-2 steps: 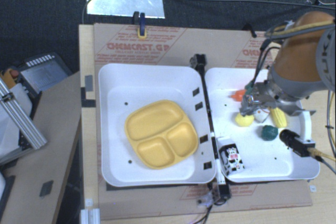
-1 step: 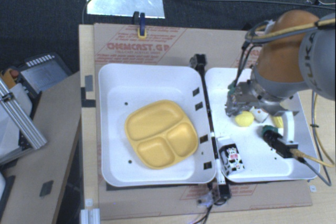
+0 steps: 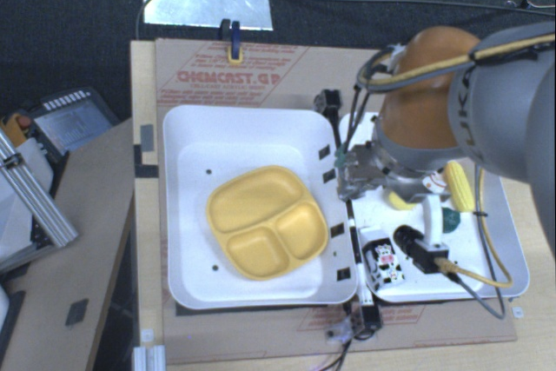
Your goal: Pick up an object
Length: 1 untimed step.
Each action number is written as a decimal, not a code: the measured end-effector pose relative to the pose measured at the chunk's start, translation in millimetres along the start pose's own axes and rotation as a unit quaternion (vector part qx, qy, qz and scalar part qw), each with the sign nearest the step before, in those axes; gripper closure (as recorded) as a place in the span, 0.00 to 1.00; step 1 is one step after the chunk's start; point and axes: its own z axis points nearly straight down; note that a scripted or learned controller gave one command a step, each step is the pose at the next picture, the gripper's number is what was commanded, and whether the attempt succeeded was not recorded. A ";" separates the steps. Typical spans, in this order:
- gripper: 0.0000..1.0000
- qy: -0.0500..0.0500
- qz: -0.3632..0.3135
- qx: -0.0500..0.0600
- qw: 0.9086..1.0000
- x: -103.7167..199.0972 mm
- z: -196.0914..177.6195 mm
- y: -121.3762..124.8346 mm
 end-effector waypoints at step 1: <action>1.00 0.000 0.000 0.000 1.000 52.2 5.9 4.3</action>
